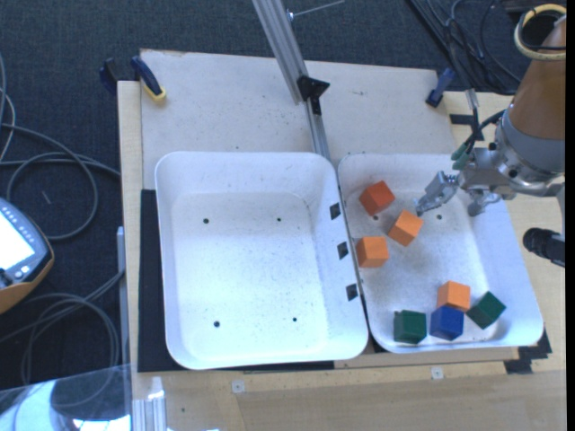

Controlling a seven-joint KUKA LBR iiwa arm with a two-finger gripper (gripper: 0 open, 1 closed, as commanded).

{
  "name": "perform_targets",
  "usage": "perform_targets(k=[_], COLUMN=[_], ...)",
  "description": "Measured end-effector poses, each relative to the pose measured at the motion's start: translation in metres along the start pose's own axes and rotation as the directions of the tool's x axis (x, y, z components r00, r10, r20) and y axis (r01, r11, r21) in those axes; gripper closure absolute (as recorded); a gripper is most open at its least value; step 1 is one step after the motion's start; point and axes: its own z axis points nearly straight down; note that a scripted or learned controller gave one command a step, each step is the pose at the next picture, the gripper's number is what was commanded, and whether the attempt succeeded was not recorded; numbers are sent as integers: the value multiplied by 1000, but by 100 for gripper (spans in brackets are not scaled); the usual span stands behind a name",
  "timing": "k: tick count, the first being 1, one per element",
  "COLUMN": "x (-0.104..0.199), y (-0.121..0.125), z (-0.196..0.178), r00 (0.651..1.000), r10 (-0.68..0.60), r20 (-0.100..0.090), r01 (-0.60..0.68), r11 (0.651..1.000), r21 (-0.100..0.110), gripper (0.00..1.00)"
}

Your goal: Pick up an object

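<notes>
Presently noted: orange cube (406,227) lying in right bin (512,250), just below and left of gripper (437,196), close to the fingertips but not between them. Gripper poised over the bin's upper part, nothing seen in its grasp; degree of opening impossible to judge at this angle. Two further orange cubes (376,197) (372,251) left of gripper, near the bin's inner wall. Farther below, toward the near rim, clustered: fourth orange cube (455,294), blue cube (446,322), two green cubes (410,325) (487,310). Left bin (180,241) well left of gripper. Both bins resting on table (225,106).
</notes>
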Motion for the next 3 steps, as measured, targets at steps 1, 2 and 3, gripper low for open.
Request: perform_targets(k=[1, 2, 3], x=[17, 26, 18], y=[-4, 14, 65], z=[37, -26, 103], r00=[1000, 1000, 1000], r10=[-1, -3, -1], r20=[-1, 2, 0], r01=[1, 3, 1], r11=[1000, 1000, 1000], r21=[6, -8, 9], gripper=[0, 0, 0])
